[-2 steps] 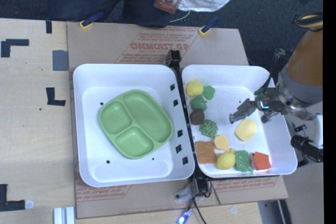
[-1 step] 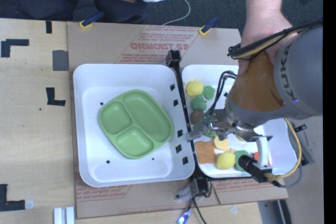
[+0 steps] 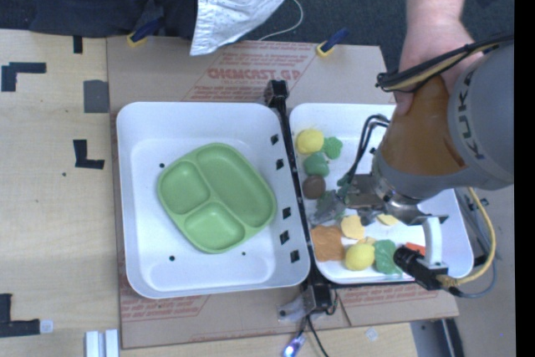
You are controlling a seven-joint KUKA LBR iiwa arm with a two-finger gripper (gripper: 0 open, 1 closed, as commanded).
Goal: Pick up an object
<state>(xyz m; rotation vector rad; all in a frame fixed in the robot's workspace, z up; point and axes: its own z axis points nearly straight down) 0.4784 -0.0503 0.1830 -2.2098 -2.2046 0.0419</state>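
Looking left, we see a green tray [image 3: 217, 196] in the left bin [image 3: 134, 180] | right bin [image 3: 464, 251] holds small toys: yellow ball [image 3: 309, 140], brown ball [image 3: 313, 186], orange piece [image 3: 327, 243], lemon [image 3: 360, 256] | gripper [image 3: 347, 201] low among them, grip state we cannot tell.

The grey arm [image 3: 481, 117] is reached in from the right, its orange band [image 3: 422, 130] seen above the wrist; the gripper [image 3: 334, 203] is lowered, pointed leftward, its state hidden
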